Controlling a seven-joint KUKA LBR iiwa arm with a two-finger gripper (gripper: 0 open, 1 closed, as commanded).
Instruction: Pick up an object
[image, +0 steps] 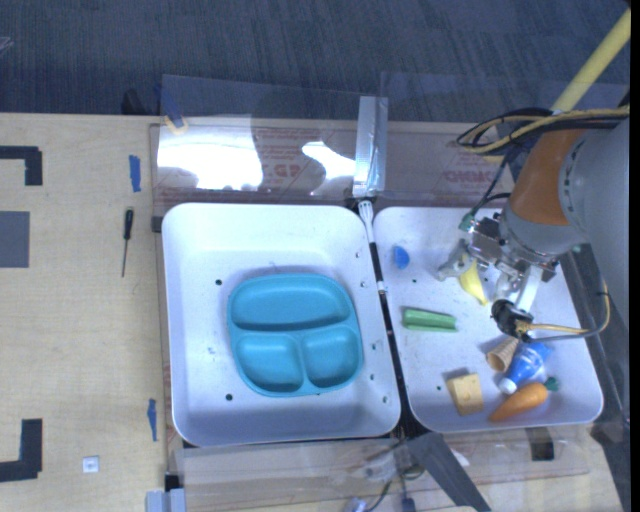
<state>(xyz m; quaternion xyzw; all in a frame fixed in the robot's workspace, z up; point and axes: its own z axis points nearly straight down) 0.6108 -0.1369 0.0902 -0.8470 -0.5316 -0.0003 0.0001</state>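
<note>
My gripper (478, 262) hangs over the upper middle of the right bin (575, 405), the grey arm with its orange band (540, 185) coming in from the right. A yellow object (473, 285) lies right beneath the gripper, partly covered by it. Near it lie a small blue piece (400, 257) and a green stick (428, 319). Toward the bin's front sit a tan block (463, 391), an orange carrot (520, 402), a blue and white bottle (526, 366) and a tan cone (500, 353).
The left bin (190, 240) holds a blue divided plate (293, 332). A metal divider (370, 145) rises behind the seam of the two bins. Black and yellow cables (520, 125) trail off the arm at the upper right.
</note>
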